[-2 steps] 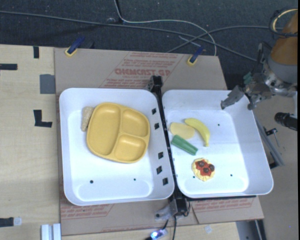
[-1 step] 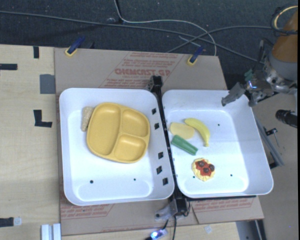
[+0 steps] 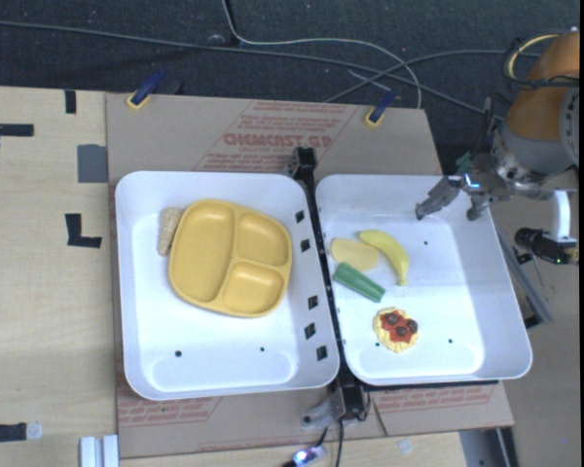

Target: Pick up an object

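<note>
grey gripper (image 3: 455, 203) open and empty above right bin (image 3: 487, 290), banana (image 3: 389, 254) nearby

One fixed camera looked down at a slant from above the bench (image 3: 39, 261). It took in both white bins (image 3: 136, 290) whole, from a moderate distance. The arm (image 3: 540, 115) entered at the right.

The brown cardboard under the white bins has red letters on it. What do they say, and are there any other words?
"CHEMCAST GP": large red print on the cardboard sheet, above the bins.
Smaller red lines beneath it: too blurred to read.
Red print on the cardboard below the left bin: too blurred to read.
</note>
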Robot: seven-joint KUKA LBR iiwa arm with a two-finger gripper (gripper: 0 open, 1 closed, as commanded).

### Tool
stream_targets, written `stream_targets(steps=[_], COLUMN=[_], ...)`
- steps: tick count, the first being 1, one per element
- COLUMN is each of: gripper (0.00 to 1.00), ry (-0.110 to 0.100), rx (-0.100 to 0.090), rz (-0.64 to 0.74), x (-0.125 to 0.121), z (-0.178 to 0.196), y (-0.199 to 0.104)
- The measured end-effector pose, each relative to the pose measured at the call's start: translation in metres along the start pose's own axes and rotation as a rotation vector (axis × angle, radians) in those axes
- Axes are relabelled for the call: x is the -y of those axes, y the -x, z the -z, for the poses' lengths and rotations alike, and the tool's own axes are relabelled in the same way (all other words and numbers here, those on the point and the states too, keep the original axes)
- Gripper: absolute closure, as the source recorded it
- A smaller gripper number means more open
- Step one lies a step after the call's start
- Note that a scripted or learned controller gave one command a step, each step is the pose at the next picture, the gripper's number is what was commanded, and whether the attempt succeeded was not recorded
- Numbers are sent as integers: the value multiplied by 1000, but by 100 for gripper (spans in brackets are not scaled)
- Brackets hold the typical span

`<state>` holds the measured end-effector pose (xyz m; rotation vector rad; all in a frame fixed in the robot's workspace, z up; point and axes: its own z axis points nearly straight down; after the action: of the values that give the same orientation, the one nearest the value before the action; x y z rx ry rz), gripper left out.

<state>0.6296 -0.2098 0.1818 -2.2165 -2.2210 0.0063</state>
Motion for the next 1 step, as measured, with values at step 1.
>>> stream_targets(steps=[1], gripper=[0], ry=[-2], rx=[-1], rz=[0], x=[-1], z=[-60], y=[-9])
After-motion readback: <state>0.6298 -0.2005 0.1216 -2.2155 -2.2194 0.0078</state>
